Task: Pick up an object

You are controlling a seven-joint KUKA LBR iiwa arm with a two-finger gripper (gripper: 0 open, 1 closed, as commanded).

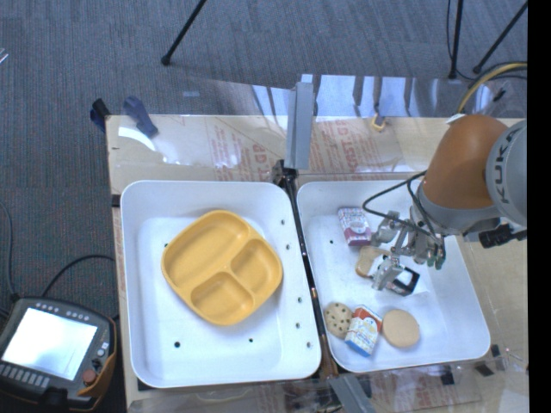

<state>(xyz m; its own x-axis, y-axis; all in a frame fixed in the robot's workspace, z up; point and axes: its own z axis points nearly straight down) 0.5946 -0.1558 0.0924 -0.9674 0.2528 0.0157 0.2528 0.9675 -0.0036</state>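
White moulded plastic forms the two shallow bins that sit side by side on the pale worktop (215, 149), whose board-like surface carries faded red printing. The left bin (129, 274) has rounded corners and a smooth floor. It holds a glossy yellow plate (222, 267), a rounded square divided into three compartments and turned at an angle.

The right bin (448, 317) holds the small loose things. A crinkled pink-and-white packet (353, 226) lies near the bin's far left part. Just nearer than it is a tan slice (367, 262), matt and bread-like, with its right side hidden under the gripper. Along the near edge lie three things:
- a round speckled cookie (337, 318);
- beside it, a small carton (363, 330) printed in red, white and blue, tilted on its side;
- right of that, a flat, smooth tan disc (401, 328).

A dull grey metal post (301, 127) stands upright at the far end of the gap between the bins. Ribbed grey carpet (86, 41) covers the floor around the worktop.

The arm (465, 175) reaches in from the right, its rounded orange band uppermost and its grey casing at the edge. Its wrist bends down and leftward into the right bin. The gripper (389, 274) hangs low over the bin floor, right at the tan slice. Whether it is spread or closed cannot be told from this slant, nor whether it touches the slice.
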